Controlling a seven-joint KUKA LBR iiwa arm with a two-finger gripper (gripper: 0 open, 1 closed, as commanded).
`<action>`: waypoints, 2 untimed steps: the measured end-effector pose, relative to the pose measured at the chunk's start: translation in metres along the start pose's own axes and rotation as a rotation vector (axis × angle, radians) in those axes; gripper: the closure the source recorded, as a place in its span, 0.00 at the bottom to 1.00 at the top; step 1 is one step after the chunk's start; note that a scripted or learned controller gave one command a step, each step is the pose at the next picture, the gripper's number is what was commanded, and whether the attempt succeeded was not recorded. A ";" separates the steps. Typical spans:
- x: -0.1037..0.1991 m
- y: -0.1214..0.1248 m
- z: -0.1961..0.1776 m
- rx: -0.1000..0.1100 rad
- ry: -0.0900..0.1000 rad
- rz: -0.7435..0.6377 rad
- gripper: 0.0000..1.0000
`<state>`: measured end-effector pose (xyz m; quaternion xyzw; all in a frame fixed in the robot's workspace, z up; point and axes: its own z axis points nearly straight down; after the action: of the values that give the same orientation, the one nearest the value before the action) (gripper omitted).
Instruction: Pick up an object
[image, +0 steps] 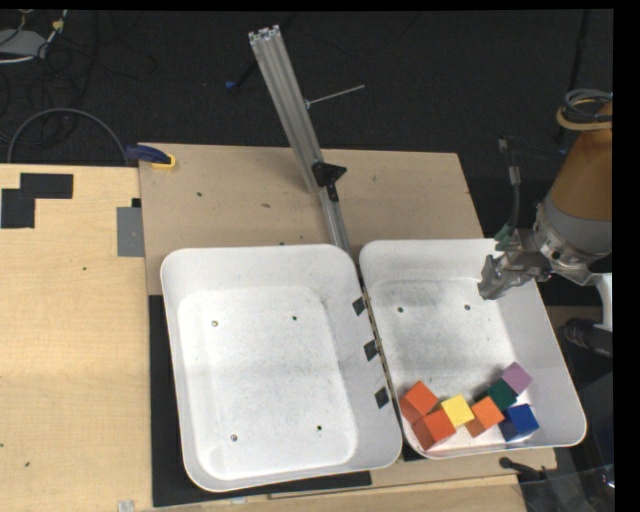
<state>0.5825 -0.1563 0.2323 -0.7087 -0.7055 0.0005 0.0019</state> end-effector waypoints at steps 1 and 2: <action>0.155 -0.009 0.044 0.003 0.002 -0.011 1.00; 0.151 -0.009 0.043 0.001 -0.001 -0.002 0.00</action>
<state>0.5741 -0.0053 0.1898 -0.7079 -0.7063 0.0011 0.0016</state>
